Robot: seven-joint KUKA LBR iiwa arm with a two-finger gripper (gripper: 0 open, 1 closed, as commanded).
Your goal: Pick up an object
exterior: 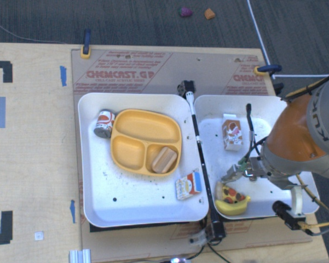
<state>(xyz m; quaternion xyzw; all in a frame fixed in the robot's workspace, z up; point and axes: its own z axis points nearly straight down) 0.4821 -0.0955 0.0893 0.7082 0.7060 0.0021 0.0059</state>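
In the right white bin (312, 201), the gripper (234, 174) hovered just above the yellow plastic banana (232, 206); whether it was spread or pressed together I cannot tell.
The banana lay at the near edge, long axis left to right, ends curving up. Both bins sat on brown cardboard (153, 70) over light wood (27, 147).

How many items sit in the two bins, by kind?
Small printed cartons: 2, one in the left bin, one in the right bin
Yellow three-compartment tray: 1
Tan bread-like piece: 1
Red-and-white can: 1
Yellow toy banana: 1
Total: 6
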